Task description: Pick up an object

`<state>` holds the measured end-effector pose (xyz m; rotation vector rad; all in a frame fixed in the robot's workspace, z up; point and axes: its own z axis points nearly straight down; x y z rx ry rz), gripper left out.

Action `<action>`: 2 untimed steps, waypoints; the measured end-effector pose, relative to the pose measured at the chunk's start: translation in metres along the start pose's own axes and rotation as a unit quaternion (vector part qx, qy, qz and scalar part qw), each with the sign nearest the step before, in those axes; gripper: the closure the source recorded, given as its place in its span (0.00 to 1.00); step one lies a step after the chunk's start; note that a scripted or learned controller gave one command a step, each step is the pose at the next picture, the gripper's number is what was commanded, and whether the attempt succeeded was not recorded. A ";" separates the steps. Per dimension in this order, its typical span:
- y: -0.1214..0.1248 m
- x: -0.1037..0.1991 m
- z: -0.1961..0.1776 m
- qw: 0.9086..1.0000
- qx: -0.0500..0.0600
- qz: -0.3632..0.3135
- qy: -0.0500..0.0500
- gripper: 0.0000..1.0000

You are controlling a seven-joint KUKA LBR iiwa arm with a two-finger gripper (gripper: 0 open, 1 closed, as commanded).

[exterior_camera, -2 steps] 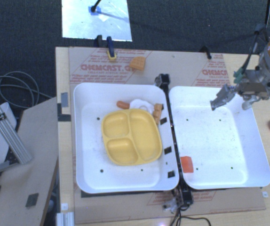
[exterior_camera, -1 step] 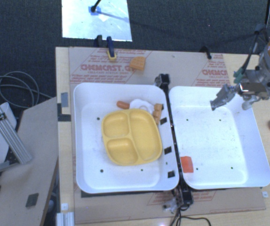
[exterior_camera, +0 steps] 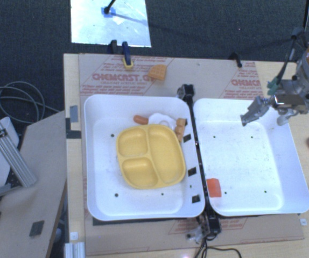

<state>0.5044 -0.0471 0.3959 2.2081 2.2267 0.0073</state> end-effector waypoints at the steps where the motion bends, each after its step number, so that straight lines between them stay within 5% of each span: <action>1: 0.000 0.000 0.000 1.000 0.000 0.000 0.000 0.00; 2: 0.000 0.000 0.000 1.000 0.000 0.000 0.000 0.00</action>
